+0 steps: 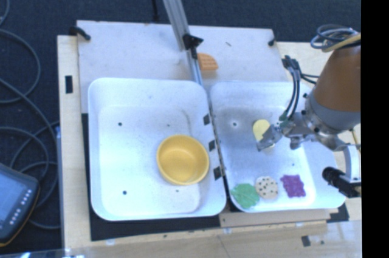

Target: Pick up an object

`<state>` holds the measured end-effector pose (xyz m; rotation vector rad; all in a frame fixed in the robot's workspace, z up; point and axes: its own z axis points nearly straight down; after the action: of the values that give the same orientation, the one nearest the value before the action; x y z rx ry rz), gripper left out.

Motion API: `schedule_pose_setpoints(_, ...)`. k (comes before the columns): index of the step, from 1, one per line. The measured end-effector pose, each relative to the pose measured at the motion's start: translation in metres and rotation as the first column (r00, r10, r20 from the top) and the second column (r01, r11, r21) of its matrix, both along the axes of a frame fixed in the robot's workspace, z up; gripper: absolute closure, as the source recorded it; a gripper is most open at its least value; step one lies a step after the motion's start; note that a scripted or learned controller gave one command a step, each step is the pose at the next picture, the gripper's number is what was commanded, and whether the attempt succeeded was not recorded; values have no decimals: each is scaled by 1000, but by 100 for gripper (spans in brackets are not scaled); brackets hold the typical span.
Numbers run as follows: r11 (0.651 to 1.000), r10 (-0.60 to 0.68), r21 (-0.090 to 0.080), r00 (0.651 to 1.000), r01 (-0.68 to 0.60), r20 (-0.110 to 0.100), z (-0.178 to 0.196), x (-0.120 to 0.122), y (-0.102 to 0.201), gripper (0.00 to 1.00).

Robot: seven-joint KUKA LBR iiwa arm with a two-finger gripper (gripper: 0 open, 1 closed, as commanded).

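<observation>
One gripper [268, 140] low in right bin [243, 99], touching small yellow piece [261, 128]; grip state unclear. Piece roundish, long axis not discernible.

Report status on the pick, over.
Gripper low in right bin, at small yellow piece; grip unconfirmed. Green, cookie, purple pieces along near edge, apart from it. Yellow bowl in left bin.

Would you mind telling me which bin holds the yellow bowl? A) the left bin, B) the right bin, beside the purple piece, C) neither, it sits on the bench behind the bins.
A: the yellow bowl rests on the floor of the left bin, near the divider, while the purple piece lies in the right bin.
</observation>
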<state>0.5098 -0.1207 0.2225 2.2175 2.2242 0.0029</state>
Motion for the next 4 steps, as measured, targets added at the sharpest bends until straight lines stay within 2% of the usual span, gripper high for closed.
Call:
schedule_pose_setpoints(1, 1000, -3, 0, 1000, 3, 1, 0, 0, 0, 0)
schedule_pose_setpoints(2, 1000, -4, -2, 1000, 4, -5, -45, -8, -2, 0)
schedule_pose_setpoints(3, 1000, -4, -2, 1000, 4, -7, -109, -9, -5, 0)
schedule_pose_setpoints(4, 1000, -5, -3, 1000, 5, -2, -122, -8, -7, 0)
